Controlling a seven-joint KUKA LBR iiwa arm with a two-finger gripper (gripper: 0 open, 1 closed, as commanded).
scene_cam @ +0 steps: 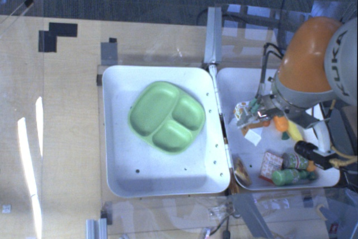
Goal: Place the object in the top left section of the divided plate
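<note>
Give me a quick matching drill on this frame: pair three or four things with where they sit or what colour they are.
Things:
1. divided plate
2. green bottle
3. yellow item
4. arm's orange band

Places or colours:
A. lying along the right bin's near edge
B. light green, in the left bin
C. over the right bin's far right part
D. in the right bin, just below the wrist

Pairs: 1-B, 2-A, 3-D, 4-C
</note>
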